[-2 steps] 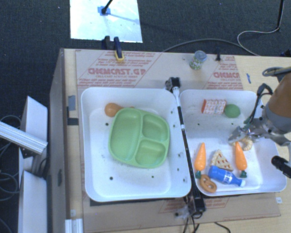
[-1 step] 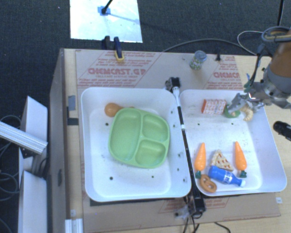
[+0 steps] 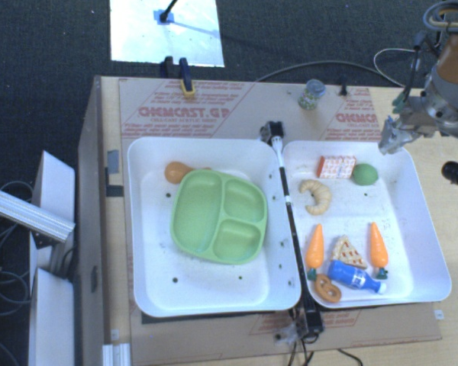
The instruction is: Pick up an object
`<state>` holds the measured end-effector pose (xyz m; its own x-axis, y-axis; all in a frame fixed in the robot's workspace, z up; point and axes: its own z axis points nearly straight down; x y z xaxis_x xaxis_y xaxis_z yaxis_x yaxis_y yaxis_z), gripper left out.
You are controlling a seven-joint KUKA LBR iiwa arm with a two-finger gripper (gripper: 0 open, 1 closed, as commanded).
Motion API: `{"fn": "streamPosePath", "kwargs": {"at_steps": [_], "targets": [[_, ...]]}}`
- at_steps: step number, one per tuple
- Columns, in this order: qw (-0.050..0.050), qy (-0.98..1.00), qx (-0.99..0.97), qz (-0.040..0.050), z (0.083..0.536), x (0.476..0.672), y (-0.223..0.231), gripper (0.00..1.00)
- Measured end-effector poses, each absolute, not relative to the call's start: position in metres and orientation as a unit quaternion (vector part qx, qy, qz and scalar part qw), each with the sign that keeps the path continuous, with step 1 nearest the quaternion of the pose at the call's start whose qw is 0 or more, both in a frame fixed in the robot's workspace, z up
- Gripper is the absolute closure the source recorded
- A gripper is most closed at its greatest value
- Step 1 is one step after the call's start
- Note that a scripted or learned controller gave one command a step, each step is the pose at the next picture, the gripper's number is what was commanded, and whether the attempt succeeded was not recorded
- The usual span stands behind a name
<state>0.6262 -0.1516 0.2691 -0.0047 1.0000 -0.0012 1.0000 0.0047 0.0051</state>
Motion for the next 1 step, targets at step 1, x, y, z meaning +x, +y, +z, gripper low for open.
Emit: {"fn": "streamPosePath", "kwargs": {"at_steps": [1], "targets": [[0.001,0.708,0.706,-0.0001,0.1735,0.6684,-0.1918,1.0]]}}
